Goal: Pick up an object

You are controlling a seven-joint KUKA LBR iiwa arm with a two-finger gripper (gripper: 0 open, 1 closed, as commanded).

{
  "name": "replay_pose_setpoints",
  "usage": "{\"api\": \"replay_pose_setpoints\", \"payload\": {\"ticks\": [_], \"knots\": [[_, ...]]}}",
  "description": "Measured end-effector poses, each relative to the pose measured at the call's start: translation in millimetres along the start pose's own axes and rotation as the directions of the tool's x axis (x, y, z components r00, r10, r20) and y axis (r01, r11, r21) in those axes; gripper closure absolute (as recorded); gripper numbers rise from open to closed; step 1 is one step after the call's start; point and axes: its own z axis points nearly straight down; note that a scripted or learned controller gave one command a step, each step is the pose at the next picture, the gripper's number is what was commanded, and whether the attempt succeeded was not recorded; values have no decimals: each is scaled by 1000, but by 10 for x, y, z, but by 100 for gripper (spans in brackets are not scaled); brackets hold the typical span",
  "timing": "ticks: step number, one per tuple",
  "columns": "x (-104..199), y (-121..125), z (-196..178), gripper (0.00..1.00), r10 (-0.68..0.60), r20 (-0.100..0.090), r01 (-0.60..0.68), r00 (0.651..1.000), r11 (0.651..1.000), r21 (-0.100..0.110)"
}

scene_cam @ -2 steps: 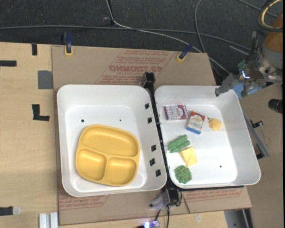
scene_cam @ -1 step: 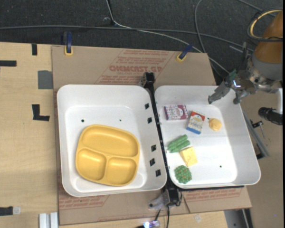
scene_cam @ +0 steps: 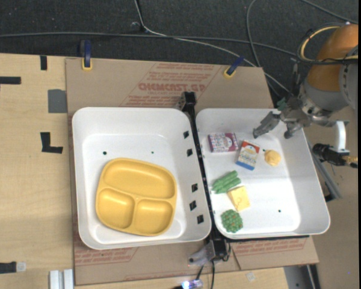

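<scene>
Gripper (scene_cam: 275,127) hangs over the right bin's (scene_cam: 307,221) far edge, jaws spread wide, nothing between them. Closest grabs sit just below: a yellow lump (scene_cam: 272,157) and small carton (scene_cam: 248,155). Probably parked high so it can drop straight down.

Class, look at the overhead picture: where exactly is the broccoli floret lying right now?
The broccoli floret lies in the right bin, near its front left corner, just below the yellow cheese wedge and the green bean pod.
</scene>
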Motion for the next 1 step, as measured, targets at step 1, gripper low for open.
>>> {"api": "replay_pose_setpoints", "payload": {"ticks": [1], "knots": [[22,0,644,0,1,-1,-1,1000,1000,0]]}}
